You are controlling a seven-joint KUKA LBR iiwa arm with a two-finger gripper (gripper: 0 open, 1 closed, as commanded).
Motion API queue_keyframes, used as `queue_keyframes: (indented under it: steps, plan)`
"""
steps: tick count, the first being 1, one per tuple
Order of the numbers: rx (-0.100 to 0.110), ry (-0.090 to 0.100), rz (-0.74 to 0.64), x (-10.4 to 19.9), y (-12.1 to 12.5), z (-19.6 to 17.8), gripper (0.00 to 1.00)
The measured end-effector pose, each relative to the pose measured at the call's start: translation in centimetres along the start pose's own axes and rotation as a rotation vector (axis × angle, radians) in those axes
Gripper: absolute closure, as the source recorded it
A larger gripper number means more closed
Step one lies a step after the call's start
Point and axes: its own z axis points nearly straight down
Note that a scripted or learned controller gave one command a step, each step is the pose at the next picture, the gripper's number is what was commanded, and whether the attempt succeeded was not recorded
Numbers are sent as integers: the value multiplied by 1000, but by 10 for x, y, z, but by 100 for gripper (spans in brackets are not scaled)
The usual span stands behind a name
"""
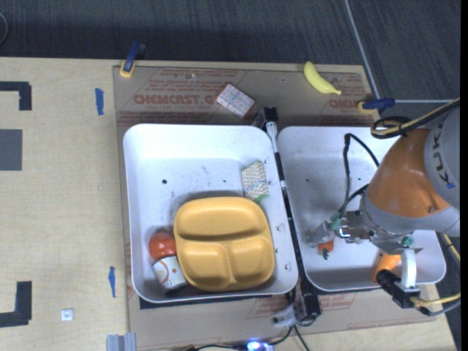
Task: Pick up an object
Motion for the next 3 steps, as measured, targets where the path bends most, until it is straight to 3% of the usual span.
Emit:
queue_keyframes:
  steps: [1, 3]
  plan:
    - [-3, 0, 0, 0, 1, -10, 100]
    - [-11, -2, 1, 0, 4, -30, 100]
